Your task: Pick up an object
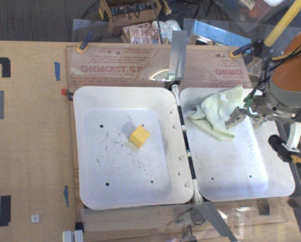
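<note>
Desk (29, 150): pale wood sheet, black corner marks at left edge, blue tape bits near the left bin.

Left bin (89, 185): shallow, white, scuffed floor with small dark holes. Holds one block (139, 136), yellow, lying near the bin's middle, tilted cornerwise, touching nothing else.

Right bin (271, 185): shallow, white, set just beside the left bin, rims meeting along a centre seam with small fasteners.

Cloth (218, 114): pale greenish white, crumpled, in the far left part of the right bin, one flap reaching toward the seam, upper edge near the bin's far rim.

Arm (290, 79): grey with orange band, entering from the right, over the right bin's far right part.

Hand (237, 118): dark fingers at the right edge of the cloth, tips on or just over the fabric. Finger state: cannot tell, spread or pressed together not clear; no fabric plainly seen pinched between the tips.

Backboard (120, 72): brown protective film on panels behind both bins, printed in red "CHEMCAST GP" on the left panel; same print partly readable on the right panel. Metal bracket (177, 54) upright between the two panels, above the seam.

Clamps (82, 46): orange-tipped, at the backboard's far corners.

Clutter behind the desk: printed box (140, 33) with small pictures, text too small to read; blue-striped pack (218, 34); yellow pole (290, 14) slanting at upper right.
</note>
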Tool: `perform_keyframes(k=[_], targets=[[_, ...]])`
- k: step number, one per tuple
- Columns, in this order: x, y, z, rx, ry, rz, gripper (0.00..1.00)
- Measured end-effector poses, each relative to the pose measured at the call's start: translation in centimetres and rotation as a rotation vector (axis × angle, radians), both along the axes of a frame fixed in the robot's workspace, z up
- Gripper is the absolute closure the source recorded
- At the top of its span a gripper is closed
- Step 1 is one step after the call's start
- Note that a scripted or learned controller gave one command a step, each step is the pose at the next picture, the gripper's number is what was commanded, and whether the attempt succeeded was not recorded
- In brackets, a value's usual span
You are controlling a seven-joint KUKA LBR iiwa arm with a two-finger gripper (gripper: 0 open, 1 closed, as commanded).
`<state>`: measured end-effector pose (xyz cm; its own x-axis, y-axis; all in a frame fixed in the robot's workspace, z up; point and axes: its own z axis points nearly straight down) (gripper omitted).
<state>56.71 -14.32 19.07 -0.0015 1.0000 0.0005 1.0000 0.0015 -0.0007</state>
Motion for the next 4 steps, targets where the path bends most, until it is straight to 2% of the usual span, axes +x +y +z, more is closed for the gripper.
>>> perform_keyframes(k=[1,2,3,4], targets=[[0.4,4.5,-10.2,-0.001,-0.011,-0.11,0.0],[4.6,2.4,-10.3,-0.001,-0.006,-0.207,0.0],[4.7,2.5,-9.1,-0.002,-0.01,-0.205,1.0],[4.7,2.5,-8.1,-0.003,-0.011,-0.205,1.0]])
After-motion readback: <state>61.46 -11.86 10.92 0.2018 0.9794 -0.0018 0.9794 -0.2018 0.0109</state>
